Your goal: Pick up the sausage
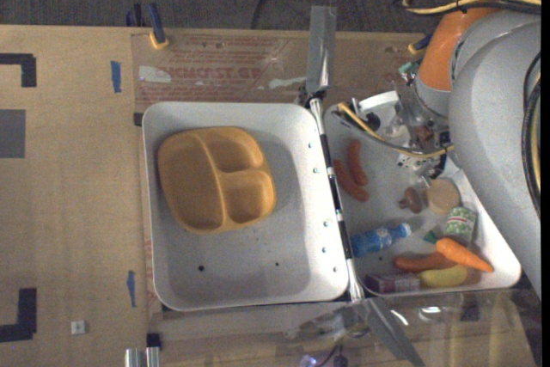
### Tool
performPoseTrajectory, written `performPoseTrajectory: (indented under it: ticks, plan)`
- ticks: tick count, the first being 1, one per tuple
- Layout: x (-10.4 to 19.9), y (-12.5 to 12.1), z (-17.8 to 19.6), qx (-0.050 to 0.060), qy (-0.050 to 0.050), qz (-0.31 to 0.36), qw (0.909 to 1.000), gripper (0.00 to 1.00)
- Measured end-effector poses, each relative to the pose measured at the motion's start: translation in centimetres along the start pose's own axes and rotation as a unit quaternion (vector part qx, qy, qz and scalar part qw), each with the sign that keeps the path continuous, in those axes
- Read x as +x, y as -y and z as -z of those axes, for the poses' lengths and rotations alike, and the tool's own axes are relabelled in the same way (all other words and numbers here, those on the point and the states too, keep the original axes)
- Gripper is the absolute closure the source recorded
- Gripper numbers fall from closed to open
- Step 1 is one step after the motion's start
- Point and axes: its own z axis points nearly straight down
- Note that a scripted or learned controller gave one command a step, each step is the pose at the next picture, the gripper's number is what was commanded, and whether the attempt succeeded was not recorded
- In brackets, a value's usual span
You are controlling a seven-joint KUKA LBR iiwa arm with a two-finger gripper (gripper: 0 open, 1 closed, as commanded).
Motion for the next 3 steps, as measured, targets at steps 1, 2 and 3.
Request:
performPoseTrajectory:
  ticks: [1,2,3]
  plan:
    - [0.0,0.0,0.0,0.000,0.000,0.000,1.0000,0.00]
    - [-0.4,7.0,8.7,-0.001,-0.002,-0.012,0.9999,0.00]
    - [-9.5,8.8,8.5,0.000,0.001,-0.014,0.9999,0.00]
